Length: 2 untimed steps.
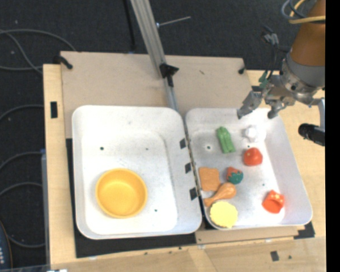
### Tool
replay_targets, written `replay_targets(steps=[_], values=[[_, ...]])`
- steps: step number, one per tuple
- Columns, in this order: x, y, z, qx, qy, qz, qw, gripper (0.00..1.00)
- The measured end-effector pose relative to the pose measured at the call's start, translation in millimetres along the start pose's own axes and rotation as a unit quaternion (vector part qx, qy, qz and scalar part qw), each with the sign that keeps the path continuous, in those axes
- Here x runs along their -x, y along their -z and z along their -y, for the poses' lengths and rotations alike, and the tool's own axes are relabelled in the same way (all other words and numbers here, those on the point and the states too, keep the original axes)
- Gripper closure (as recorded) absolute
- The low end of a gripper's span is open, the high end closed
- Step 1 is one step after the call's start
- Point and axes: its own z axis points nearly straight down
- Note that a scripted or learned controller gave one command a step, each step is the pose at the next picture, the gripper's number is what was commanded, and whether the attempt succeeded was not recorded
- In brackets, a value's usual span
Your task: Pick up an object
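From my end the gripper (259,107) sits upper right with fingers spread and nothing between them, over the right bin's (292,169) top edge, while the green block (225,140), tomato (252,157) and the other toys lie lower in it.

The left bin (130,123) lay mostly open, with a yellow bowl (121,192) the sole obstacle, at its near left. The right bin (292,169) was crowded: a green piece (225,139), a small white thing (249,133) and a red piece (252,157) near the middle; an orange slab (209,179), a drumstick-shaped toy (221,194) and a yellow disc (223,213) packed along its near left. Bare floor remained near the red-orange piece (273,202). A slanted metal post (150,33) crossed above the bins' far edge.
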Motion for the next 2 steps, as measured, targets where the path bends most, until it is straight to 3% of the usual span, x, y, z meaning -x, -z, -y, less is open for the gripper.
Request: replay_targets(steps=[1,2], values=[[0.0,0.1,0.0,0.000,0.000,0.000,1.0000,0.00],[2.9,-63.0,-0.9,-0.003,-0.002,0.000,1.0000,0.00]])
